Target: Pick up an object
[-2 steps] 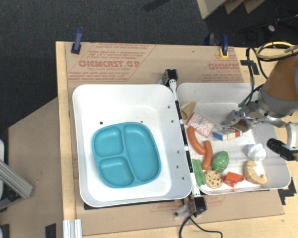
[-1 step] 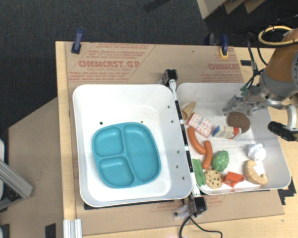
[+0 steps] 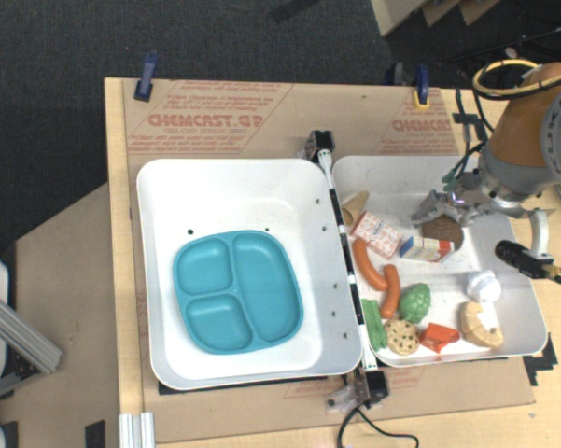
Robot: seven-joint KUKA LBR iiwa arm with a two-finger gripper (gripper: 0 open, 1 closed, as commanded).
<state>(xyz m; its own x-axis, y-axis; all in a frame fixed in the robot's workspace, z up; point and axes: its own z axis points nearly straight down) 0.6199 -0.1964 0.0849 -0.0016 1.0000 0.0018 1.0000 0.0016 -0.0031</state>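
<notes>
The right bin [image 3: 527,329] holds several toy foods. My gripper [image 3: 446,207] hangs low over the bin's upper middle, right above a brown round piece [image 3: 443,232] that lies on a small white, red and blue box [image 3: 427,248]. To their left lie a pink and white packet [image 3: 379,235], a tan wedge [image 3: 355,204] and two orange sausages [image 3: 365,260] [image 3: 390,290]. Toward the front are a green broccoli [image 3: 414,301], a cookie [image 3: 401,337], a red pepper piece [image 3: 439,337], a bread slice [image 3: 481,326] and a white ball [image 3: 483,287].
The left bin [image 3: 168,194] bears a teal divided plate [image 3: 238,290]. A green pod [image 3: 373,323] lies against the right bin's left wall. The grey and orange arm [image 3: 532,138] reaches in from the upper right. Cardboard [image 3: 215,119] covers the bench behind the bins.
</notes>
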